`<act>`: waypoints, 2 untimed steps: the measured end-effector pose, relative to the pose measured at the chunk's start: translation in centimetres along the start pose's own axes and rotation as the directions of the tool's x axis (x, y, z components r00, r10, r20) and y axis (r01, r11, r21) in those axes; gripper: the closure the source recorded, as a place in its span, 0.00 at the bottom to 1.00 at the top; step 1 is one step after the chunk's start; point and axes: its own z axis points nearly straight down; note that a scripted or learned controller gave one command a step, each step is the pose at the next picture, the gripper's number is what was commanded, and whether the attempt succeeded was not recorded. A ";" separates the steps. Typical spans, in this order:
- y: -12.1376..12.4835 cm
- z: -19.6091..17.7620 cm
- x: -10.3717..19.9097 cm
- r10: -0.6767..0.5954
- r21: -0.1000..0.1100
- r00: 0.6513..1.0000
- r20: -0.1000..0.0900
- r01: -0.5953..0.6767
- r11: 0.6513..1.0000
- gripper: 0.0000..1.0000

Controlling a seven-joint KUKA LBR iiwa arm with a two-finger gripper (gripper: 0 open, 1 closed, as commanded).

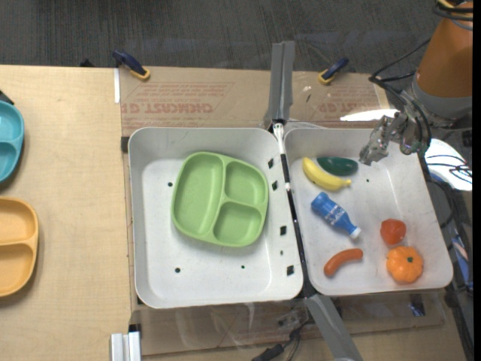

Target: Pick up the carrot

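The small orange plastic carrot (343, 261) lies flat near the front of the right white bin (431, 201). It looks light, hard and smooth, so its middle is best. The claw (373, 150) hangs far off, holding nothing.

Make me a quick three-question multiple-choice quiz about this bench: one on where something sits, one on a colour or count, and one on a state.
1. Where is the carrot?
A. On the green plate
B. In the right bin
C. On the bench outside the bins

2. What colour is the divided plate in the left bin?
A. Green
B. Teal
C. Red

3. How does the blue bottle rest?
A. Upright
B. Lying on its side
C. Propped on the banana

Answers:
1. B: it lies on the floor of the right bin, near the front edge.
2. A: the plate is light green.
3. B: its full length lies flat on the bin floor.
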 end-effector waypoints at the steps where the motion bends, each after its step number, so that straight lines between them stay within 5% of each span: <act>1: -6.2 0.8 -4.1 -0.186 0.000 0.982 0.002 0.186 0.982 1.00; 2: -3.8 6.3 1.4 -0.698 -0.002 0.716 0.000 0.698 0.716 1.00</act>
